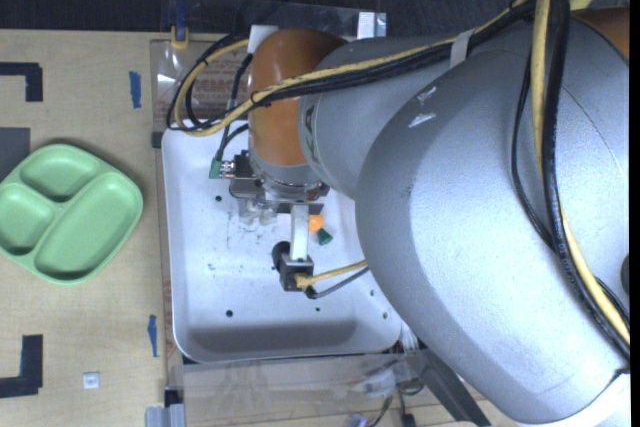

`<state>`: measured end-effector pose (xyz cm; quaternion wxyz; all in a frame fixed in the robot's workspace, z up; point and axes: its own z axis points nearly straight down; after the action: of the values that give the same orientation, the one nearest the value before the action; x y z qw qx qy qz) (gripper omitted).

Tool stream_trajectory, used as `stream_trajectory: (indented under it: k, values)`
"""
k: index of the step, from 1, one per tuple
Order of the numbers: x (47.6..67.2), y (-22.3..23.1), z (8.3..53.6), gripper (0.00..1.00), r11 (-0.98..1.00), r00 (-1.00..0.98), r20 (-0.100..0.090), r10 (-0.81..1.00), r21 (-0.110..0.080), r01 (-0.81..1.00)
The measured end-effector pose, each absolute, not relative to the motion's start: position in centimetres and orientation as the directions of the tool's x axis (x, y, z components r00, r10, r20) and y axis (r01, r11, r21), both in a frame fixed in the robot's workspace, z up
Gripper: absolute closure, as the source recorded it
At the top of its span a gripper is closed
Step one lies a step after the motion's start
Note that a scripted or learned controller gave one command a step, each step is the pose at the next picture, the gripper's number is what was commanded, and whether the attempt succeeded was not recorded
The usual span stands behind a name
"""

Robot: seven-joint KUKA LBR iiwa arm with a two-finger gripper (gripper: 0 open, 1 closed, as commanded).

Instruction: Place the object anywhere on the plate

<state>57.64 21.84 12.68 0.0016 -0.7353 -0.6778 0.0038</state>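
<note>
From the overhead camera, I'm reaching in from the right, my arm (480, 175) sprawled across most of the white bin (200, 245) because the target sits deep inside it. My gripper (262, 213) hangs low over the bin floor, pointed straight down; whether it's open, or has anything in its grasp, I cannot tell from here, my own wrist blocks it. There's a small orange object (320, 231) just beside me, right of the gripper, lying on the bin floor by the look of it. The green plate (65, 212), three compartments, waits well apart on the bench to the left. My read: the pick isn't settled yet.
</note>
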Motion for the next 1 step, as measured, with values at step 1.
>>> stream_trajectory:
  k: [1]
  values:
    - [51.56, 22.56, 19.35, 1.0, 0.021, -0.021, -0.003, 1.0, -0.008, 1.0]
